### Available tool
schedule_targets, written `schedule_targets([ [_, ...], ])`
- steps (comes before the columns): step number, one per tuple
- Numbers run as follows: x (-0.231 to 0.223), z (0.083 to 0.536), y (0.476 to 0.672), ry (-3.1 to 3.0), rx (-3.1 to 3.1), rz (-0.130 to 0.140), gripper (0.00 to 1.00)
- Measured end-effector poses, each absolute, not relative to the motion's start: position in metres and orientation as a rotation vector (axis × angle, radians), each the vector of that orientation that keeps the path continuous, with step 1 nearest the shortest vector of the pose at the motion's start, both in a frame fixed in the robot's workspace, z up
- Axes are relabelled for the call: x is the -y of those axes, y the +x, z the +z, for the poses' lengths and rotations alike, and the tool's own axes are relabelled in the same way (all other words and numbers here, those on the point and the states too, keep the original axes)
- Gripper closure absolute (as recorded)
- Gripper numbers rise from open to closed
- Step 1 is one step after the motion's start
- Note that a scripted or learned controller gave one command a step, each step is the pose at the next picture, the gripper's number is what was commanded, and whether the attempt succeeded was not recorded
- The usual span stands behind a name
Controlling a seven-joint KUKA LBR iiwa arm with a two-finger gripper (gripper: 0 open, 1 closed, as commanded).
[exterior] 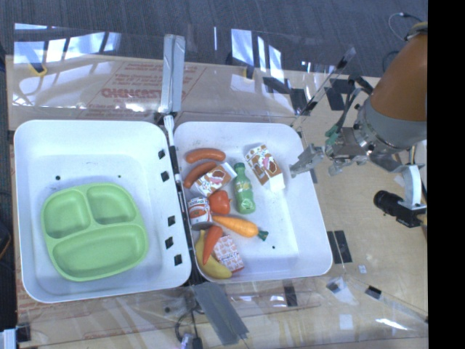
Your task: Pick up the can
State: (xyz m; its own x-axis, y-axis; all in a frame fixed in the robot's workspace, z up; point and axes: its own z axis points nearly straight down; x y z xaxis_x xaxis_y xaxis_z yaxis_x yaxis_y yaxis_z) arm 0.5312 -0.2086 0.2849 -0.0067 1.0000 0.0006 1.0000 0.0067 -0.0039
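Note:
The can [199, 211] is small, with a red and white label, and lies in the right bin [305, 231] near its left wall. A tomato [220, 202] presses against its right side and a carton [213, 181] sits just behind it. My gripper [304, 163] hangs over the right bin's right rim at the far end and points left. It is well to the right of the can and holds nothing that I can see. The grey arm with its orange band [403, 78] comes in from the right.
Crowded around the can are two sausages [205, 155], a green bottle [243, 193], a second carton [264, 164], a carrot [237, 226], a banana [211, 266] and a red-patterned packet [227, 253]. The left bin [29, 166] holds a green divided plate [93, 230].

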Motion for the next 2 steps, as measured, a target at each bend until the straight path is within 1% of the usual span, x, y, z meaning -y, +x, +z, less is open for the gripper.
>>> schedule_targets([
  [1,0.206,0.223,0.565,-2.311,2.121,0.005,0.0],
  [2,0.195,0.092,0.599,-2.469,1.94,0.002,0.0],
])
